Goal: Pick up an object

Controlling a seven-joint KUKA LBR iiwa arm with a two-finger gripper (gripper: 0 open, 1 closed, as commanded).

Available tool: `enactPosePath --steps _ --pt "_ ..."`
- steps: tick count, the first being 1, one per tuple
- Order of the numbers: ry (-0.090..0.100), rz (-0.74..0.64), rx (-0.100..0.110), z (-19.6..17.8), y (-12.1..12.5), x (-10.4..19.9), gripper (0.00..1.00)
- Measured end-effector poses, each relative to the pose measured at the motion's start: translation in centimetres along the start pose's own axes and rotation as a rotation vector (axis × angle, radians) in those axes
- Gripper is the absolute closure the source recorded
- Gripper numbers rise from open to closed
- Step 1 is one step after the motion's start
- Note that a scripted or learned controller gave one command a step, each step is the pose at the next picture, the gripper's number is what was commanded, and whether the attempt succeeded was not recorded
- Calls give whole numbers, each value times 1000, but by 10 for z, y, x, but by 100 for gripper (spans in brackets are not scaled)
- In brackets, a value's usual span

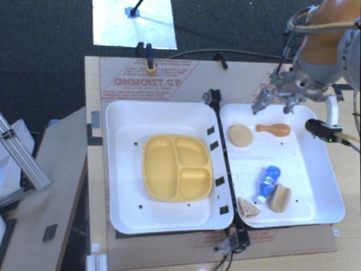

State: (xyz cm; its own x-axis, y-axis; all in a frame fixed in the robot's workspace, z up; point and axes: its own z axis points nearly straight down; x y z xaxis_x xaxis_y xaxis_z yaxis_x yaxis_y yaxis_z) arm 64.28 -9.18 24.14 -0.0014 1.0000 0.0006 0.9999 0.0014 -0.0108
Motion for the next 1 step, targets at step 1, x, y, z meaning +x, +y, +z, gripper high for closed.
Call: enactPosePath --steps 1 --pt "-1 -2 -12 -8 2 0 0"
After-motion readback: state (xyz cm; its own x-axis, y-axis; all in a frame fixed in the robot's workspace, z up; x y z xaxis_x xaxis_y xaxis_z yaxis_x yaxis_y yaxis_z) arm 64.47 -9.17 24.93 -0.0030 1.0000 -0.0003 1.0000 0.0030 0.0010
